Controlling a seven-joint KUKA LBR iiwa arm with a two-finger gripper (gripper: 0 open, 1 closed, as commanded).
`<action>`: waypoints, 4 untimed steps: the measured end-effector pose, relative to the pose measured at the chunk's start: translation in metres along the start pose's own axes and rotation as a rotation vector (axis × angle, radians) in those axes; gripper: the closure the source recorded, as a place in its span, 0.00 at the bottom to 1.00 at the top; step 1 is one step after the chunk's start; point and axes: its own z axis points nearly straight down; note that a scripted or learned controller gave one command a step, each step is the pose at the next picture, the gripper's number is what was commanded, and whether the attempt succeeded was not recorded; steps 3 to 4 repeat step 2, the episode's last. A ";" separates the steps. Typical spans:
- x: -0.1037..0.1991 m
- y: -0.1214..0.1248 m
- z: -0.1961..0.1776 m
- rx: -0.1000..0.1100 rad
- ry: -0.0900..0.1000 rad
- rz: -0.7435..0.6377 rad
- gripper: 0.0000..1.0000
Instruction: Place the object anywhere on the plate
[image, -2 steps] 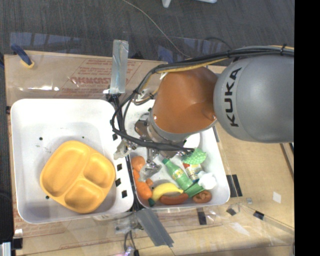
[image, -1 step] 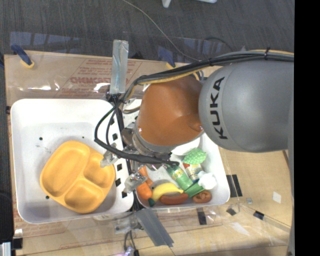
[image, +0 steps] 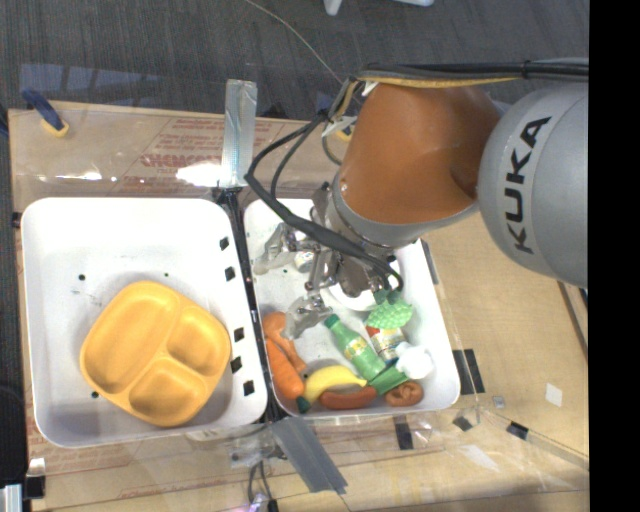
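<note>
A yellow divided plate (image: 153, 352) lies in the left bin (image: 60, 240). Over the right bin (image: 440, 345), the gripper (image: 312, 290) hangs above a heap of toy food: carrot (image: 283, 366), banana (image: 333, 380), sausage (image: 347, 399), green bottle (image: 352, 346).

Yellow sectioned plastic plate (image: 155, 352) in white bin (image: 60, 225) — orange carrot (image: 283, 366), yellow banana (image: 333, 380), green bottle (image: 355, 349) in neighbouring white bin (image: 440, 345).

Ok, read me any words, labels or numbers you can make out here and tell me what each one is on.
"KUKA": black letters on the grey arm.
Red print on the cardboard behind the bins: too blurred to read.
Label on the green bottle: too small to read.
</note>
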 end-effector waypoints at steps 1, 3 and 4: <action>-0.004 0.025 0.023 -0.002 0.007 -0.107 0.00; -0.023 0.133 0.134 -0.005 0.014 -0.190 0.00; -0.023 0.133 0.134 -0.005 0.014 -0.190 0.00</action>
